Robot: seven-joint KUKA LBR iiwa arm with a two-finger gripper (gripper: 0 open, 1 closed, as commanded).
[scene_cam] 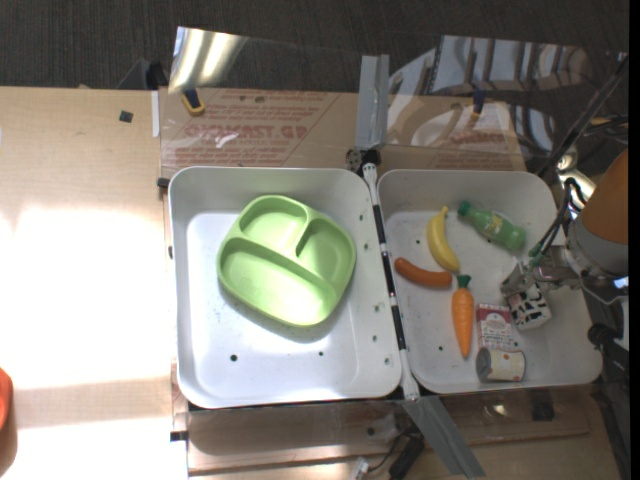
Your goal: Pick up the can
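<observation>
We see two white bins side by side on the surface. The left bin (200,348) holds a green plate (287,259) with three sections. It looks smooth and shiny, like plastic.

The right bin (420,353) holds the small things. The can (500,364) lies on its side near the front edge of this bin, toward the right. It is short and round, with a pale label and a grey metal end facing left. Just behind it is a little pink and white box (496,326), and they look like they touch or almost touch.

The fingers (527,290) are low in the right bin, behind the can and a bit to the right. A small black and white spotted thing (531,310) sits right by them. We cannot tell if the fingers are wide apart or closed, or if they grip anything. The can is not between them.

So we think the job is not done yet. The can is lying in the bin, and the fingers must get to it and lift it.

A carrot (462,316) lies left of the box, long and pointy. Near it are a sausage (423,273), a curved yellow banana (442,240) and a green bottle (492,226) on its side. They all look like smooth toys.
</observation>
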